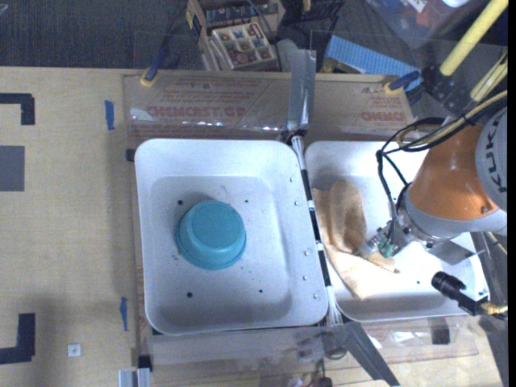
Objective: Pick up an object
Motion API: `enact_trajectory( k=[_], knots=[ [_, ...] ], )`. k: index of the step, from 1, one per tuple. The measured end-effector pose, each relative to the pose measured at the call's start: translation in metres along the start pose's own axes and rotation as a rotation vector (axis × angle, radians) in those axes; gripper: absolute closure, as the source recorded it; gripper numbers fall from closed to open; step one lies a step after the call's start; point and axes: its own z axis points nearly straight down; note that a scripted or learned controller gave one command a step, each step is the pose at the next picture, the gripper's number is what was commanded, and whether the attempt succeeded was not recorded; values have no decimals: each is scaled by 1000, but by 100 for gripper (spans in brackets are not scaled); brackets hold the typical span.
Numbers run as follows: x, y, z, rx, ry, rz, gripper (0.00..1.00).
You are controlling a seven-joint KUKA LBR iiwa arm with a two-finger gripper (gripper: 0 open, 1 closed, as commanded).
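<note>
At the right of the frame you see the two-finger gripper point(385, 246) down inside the right-hand shallow white bin point(355, 158), its tip at the lower right edge of a tan, crumpled cloth-like object point(345, 216) — whether the fingers are apart or together you cannot tell. That tan object lies along the bin's left side, near the divider at mid-frame. The left-hand shallow white bin point(161, 164) holds one thing — a round teal plastic bowl point(211, 234), turned upside down, left of its centre.
</note>
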Motion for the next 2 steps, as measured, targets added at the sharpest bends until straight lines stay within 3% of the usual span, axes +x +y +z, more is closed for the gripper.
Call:
enact_trajectory(
  k=[1,2],
  knots=[
    [0,0,0,0,0,0,0],
    [-2,0,-10,-3,-3,3,100]
  ],
)
